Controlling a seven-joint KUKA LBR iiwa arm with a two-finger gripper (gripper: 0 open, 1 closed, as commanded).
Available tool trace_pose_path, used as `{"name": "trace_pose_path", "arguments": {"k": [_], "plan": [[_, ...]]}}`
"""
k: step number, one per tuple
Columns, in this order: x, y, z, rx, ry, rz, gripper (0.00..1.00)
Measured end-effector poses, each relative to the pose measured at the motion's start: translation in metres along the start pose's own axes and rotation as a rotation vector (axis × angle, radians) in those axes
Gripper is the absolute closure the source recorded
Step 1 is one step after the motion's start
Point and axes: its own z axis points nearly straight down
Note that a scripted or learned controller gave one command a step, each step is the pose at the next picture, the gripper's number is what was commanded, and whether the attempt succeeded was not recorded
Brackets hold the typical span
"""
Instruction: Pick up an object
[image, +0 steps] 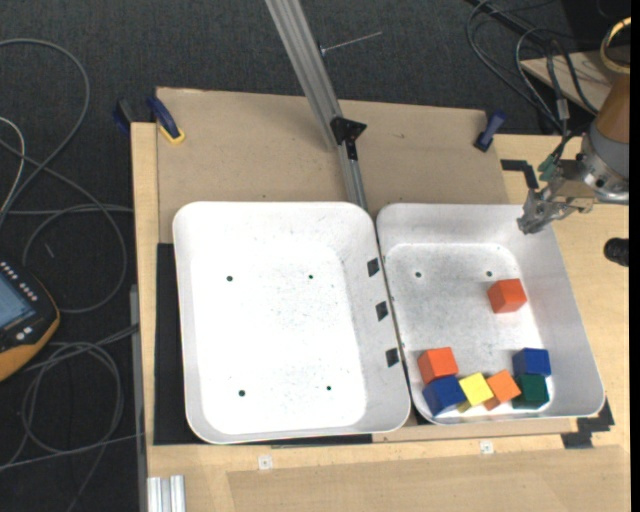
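One orange cube (507, 295) lies apart below the claw (535, 221); claw's state unclear, at right bin's (575, 300) upper rim.

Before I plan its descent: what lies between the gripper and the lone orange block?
Nothing: between the gripper and the lone orange block, the camera view shows bare white bin floor.

Arm (612, 120): grey wrist section, orange band above it, silver ring below. Gripper (537, 215): small, grey metal, dark cables alongside.
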Motion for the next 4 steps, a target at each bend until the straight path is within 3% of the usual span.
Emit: {"name": "trace_pose_path", "arguments": {"k": [1,2,4], "plan": [[0.000,0.002,-0.055,0.000,0.001,0.000,1.00],[0.045,-0.019,-0.049,0.012,0.006,-0.003,1.00],[0.147,-0.033,-0.034,0.011,0.006,-0.005,1.00]]}}
